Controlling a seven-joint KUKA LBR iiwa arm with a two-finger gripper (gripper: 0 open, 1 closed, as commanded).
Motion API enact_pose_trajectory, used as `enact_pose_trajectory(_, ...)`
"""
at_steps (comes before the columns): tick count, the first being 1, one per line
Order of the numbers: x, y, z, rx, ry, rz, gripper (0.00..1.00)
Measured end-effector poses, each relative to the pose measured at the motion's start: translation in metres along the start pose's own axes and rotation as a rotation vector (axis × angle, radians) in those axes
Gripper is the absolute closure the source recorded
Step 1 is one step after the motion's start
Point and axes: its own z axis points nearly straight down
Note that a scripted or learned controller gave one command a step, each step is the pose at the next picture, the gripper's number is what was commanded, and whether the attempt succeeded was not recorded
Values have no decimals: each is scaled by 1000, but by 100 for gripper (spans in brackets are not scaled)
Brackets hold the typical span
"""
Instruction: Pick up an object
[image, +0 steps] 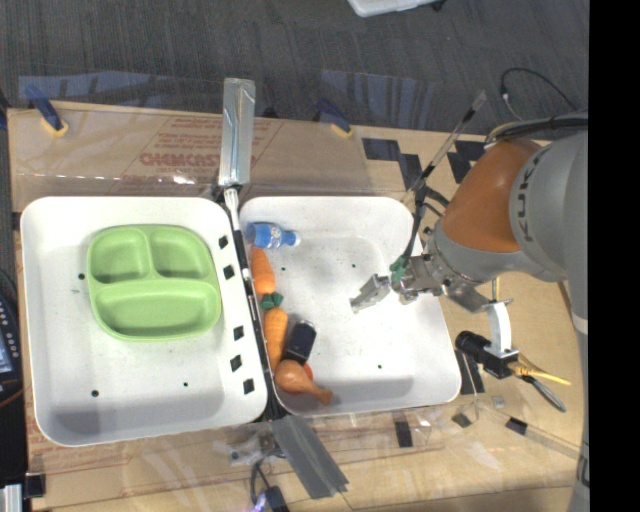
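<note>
Landmark: the divider (243, 290) between the two white bins served as the reference for all positions below.
Left bin (60, 400): lay on the left of the divider and held a green three-compartment plate (153, 280), set toward the far half of the bin and apart from the divider.
Right bin (400, 370): lay on the right of the divider and held every loose object.
Water bottle (270, 236): small, with a blue label, lying on its side just beside the divider at the far end of the right bin.
Upper carrot (262, 270): orange, lying along the divider just below the bottle.
Lower carrot (275, 335): orange, lying along the divider nearer the camera, touching the black object.
Black object (300, 341): small and box-like, just right of the lower carrot; its kind could not be determined.
Orange toy (296, 380): rounded, at the near end of the divider, in the right bin's near-left corner.
Gripper (368, 295): reached in from the right, over the bare middle of the right bin, well apart from the objects along the divider.
Fingers: pointed toward the divider with nothing between them; whether they were spread or closed could not be told.
Arm (490, 215): grey with an orange band, over the right rim of the right bin.
</note>
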Motion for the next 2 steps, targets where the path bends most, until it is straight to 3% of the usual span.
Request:
enact_pose_trajectory(1,87,19,62,0,-2,69,0)
enact_pose_trajectory(2,92,-12,64,-3,-4,137,0)
